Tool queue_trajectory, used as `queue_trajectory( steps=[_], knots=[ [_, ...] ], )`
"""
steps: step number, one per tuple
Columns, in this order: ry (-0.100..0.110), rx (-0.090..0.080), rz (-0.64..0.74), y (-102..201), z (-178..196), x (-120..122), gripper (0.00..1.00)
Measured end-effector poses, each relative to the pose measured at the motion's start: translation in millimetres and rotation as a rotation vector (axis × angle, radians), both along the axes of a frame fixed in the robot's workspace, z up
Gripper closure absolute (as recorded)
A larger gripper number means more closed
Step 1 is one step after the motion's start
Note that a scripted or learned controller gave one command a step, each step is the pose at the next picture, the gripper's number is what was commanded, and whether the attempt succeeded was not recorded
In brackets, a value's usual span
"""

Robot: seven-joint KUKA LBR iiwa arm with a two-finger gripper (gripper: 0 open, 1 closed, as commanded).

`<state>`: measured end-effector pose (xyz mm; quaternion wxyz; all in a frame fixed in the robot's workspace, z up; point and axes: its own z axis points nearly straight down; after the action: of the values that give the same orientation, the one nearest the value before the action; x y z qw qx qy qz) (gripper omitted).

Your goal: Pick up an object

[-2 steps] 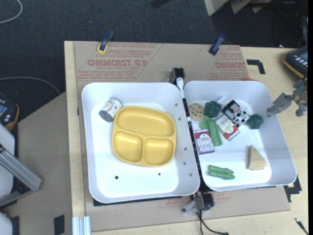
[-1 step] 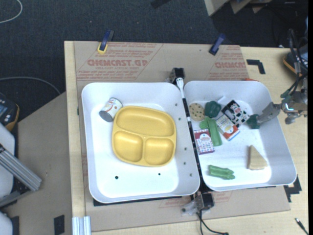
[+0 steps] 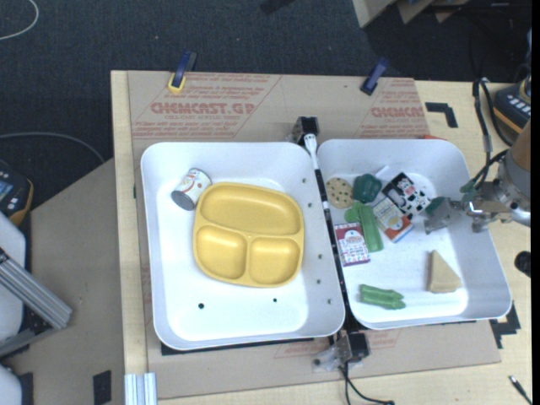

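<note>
Your jaws [image 3: 440, 213] are hovering over the right bin [image 3: 481, 298], near its right wall — whether they are parted or closed, you cannot tell. Below them a tan wedge [image 3: 441, 272] is lying in that bin, a green pickle [image 3: 381, 297] to its left. A yellow tray [image 3: 248, 233] is sitting in the left bin [image 3: 169, 310].

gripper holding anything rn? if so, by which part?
Cannot tell. The gripper sits over the right bin, beside the black-and-white packet; no object is visibly between its fingers.
</note>
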<state>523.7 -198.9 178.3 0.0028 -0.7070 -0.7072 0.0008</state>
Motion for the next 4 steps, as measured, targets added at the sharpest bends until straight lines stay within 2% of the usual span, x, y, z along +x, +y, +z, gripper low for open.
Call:
queue_trajectory(
  steps=[2,3,4],
  knots=[
    [0.000,0.000,0.000,1.8,-95.5,-1.3,0.00],
    [-0.006,-0.003,-0.002,0.8,-82.3,-0.4,1.00],
    [-0.011,-0.007,-0.002,-10.7,-28.6,-0.3,1.00]
  ],
)
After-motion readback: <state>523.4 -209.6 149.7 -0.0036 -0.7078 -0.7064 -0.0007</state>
